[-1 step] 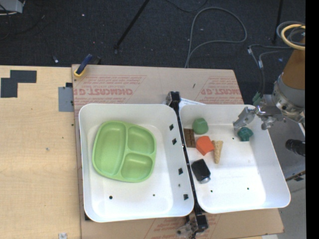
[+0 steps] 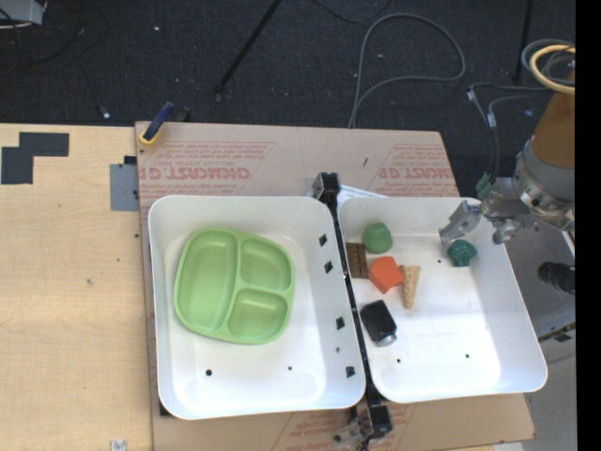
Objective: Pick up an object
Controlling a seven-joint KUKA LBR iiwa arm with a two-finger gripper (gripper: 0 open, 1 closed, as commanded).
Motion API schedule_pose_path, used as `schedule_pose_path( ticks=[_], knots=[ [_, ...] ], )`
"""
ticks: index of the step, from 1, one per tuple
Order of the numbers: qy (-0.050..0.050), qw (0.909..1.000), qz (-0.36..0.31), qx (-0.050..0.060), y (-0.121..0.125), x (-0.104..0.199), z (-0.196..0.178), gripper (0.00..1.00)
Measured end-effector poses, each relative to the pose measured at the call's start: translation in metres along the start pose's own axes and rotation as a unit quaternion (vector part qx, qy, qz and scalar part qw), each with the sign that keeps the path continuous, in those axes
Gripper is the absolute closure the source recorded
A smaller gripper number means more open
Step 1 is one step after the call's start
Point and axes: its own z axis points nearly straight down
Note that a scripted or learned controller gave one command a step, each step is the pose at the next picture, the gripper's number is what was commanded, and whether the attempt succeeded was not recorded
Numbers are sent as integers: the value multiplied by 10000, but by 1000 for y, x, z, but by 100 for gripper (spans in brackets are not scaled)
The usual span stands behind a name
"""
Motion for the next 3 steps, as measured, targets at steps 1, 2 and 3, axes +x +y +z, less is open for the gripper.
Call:
schedule_pose_path(
  ticks=[1,2,3],
  knots=[
    [3,10000,2,20,-1,-8,47,0],
    [5,10000,1,26,-3,-13,108,0],
    [4,10000,-1,16,-4,-13,161,0]
  ],
)
